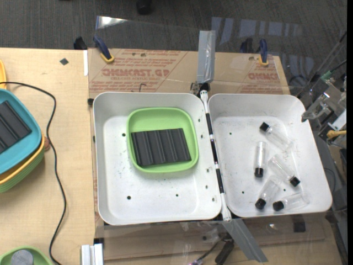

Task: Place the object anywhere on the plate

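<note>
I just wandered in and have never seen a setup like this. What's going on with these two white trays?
Nothing is being handled right now. The left bin holds a green plate with a dark ribbed insert on it. The right bin holds several small clear vials with black caps, scattered loose. The job is to put one onto the plate, and none is there yet. Part of the robot sits at the right bin's far right corner, above its rim, touching no vial.

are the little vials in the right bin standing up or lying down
Lying down. The clear vials rest on their sides on the floor of the right bin, black caps pointing different ways.
</note>
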### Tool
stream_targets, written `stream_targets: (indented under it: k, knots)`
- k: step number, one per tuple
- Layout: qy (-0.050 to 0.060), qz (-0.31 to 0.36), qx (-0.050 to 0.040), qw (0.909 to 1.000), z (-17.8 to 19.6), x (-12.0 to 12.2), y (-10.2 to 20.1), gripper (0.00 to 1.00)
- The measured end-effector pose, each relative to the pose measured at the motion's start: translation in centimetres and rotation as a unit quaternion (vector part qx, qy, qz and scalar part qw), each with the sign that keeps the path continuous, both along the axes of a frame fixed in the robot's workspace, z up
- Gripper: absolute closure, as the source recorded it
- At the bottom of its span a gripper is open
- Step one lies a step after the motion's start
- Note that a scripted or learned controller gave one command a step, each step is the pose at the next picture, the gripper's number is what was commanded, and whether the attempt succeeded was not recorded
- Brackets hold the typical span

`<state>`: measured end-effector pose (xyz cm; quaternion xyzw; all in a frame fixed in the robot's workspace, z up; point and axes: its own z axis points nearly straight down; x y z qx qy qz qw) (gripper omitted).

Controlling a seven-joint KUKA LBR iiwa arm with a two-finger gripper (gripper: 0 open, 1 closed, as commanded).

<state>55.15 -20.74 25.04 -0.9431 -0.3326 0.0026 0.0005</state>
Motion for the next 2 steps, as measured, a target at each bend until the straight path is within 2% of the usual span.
stream_targets:
  k: [1, 2]
  knots:
    - [0.0, -0.111, -0.0006, 0.9938, 2.3, -0.9, -1.0, 0.0]
    - [0.0, -0.222, -0.0011, 0.975, 9.0, 0.3, -1.5, 0.0]
